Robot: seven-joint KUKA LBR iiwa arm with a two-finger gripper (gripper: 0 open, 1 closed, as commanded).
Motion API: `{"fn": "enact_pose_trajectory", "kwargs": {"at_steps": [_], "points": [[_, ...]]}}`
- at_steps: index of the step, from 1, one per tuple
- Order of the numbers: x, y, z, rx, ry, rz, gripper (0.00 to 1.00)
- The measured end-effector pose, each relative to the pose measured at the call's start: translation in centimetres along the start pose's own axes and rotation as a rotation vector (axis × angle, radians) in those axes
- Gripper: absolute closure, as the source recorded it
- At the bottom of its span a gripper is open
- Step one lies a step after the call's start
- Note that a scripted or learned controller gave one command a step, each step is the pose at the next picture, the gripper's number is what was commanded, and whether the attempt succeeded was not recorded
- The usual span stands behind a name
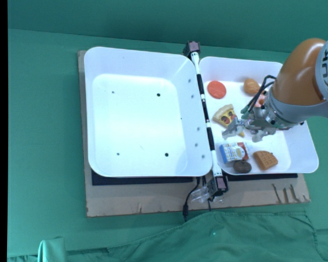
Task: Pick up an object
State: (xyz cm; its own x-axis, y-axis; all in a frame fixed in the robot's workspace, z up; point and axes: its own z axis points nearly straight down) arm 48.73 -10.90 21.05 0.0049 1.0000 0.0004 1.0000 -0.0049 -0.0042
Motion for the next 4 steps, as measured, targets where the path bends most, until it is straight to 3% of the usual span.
{"fn": "enact_pose_trajectory", "kwargs": {"at_steps": [1, 2, 3, 4], "points": [[-0.2, 0.2, 2.7, -0.011, -0.001, 0.0, 0.0], [-0.3, 0.5, 1.3, -0.026, -0.005, 0.004, 1.0], [-0.2, 1.1, -3.3, -0.013, -0.003, -0.002, 1.0], [0.0, 1.2, -9.8, -0.016, -0.003, -0.003, 1.0]]}}
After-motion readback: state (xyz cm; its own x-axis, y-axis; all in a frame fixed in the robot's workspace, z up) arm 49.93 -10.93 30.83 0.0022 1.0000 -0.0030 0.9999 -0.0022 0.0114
